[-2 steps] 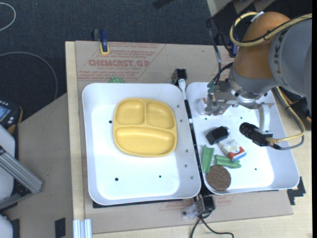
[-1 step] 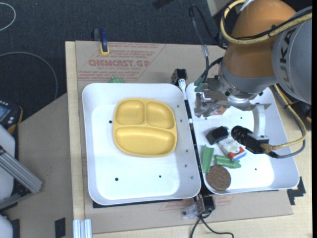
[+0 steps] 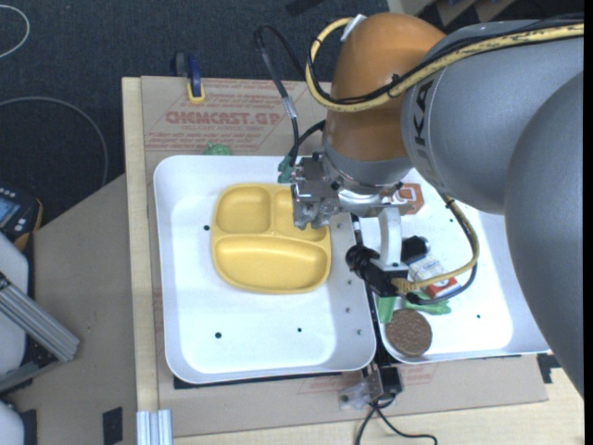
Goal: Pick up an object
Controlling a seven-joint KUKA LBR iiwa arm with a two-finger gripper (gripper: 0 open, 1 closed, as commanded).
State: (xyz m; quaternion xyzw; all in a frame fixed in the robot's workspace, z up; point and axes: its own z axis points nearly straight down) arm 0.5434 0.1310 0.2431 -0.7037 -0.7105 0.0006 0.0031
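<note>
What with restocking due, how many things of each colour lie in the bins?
Yellow: 1, divided plate, left bin
Brown: 1, round disc, right bin
Orange-edged: 1, small piece, right bin
Multicoloured: 1, small jumble, right bin
Total: 4 discernible

The one camera was fixed above the bench (image 3: 232,123), looking down at a slant from the near side of the left bin (image 3: 259,341). That bin sat mid-frame, seen whole. Right of it, the second bin (image 3: 486,327) was partly hidden by the arm (image 3: 519,109), which loomed close under the lens. Beyond the left bin's far rim, and left of it, dark floor (image 3: 74,44) showed.
</note>
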